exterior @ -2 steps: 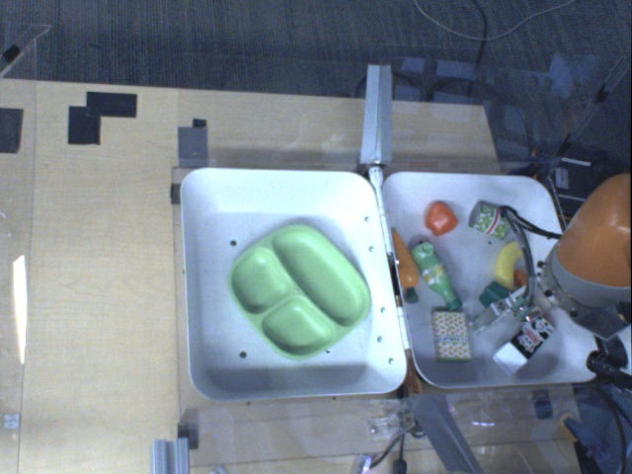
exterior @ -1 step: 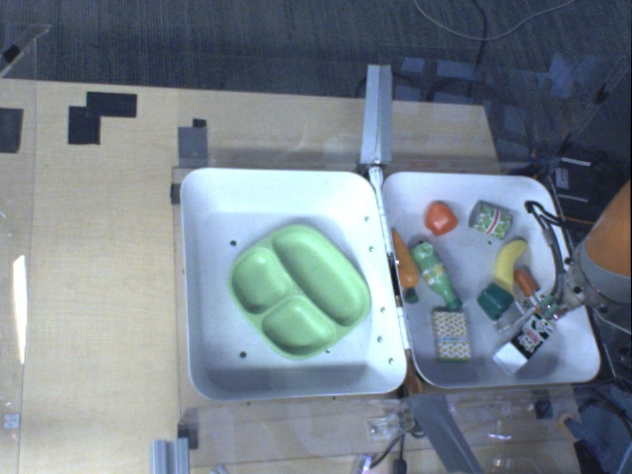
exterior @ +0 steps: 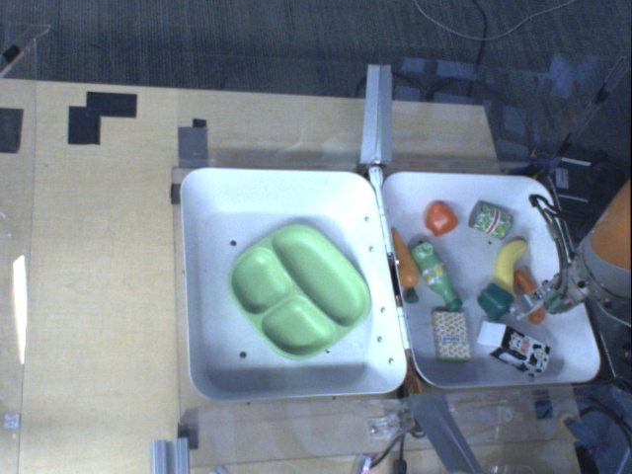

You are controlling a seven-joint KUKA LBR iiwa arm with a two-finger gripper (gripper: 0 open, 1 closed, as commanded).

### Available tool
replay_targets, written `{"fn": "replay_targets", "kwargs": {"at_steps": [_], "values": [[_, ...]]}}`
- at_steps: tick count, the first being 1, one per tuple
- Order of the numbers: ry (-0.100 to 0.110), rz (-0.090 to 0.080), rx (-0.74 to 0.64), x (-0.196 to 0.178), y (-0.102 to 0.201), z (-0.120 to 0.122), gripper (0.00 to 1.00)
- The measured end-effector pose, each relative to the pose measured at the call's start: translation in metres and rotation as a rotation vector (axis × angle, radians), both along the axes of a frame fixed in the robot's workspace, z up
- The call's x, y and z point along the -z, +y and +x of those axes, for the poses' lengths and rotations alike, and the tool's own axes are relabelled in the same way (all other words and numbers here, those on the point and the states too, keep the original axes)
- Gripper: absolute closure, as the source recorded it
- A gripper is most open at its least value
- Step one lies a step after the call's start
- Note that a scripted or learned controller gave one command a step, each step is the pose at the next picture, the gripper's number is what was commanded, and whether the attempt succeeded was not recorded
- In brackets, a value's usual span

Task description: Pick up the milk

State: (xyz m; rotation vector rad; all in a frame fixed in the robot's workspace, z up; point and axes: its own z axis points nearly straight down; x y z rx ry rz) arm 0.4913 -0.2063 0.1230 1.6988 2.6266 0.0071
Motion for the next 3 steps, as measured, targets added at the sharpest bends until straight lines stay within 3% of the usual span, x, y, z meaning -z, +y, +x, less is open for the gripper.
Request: {"fn": "replay_targets", "kwargs": {"at_steps": [1, 2, 3], "values": [[-0.001, 0.003, -0.007, 0.032, 0.079, 0.039, 1.00], [0.004, 0.002, -0.097, -0.220, 0.148, 0.088, 1.00], [0.005, 0.002, -0.097, -0.219, 0.148, 0.088, 0.00]]}}
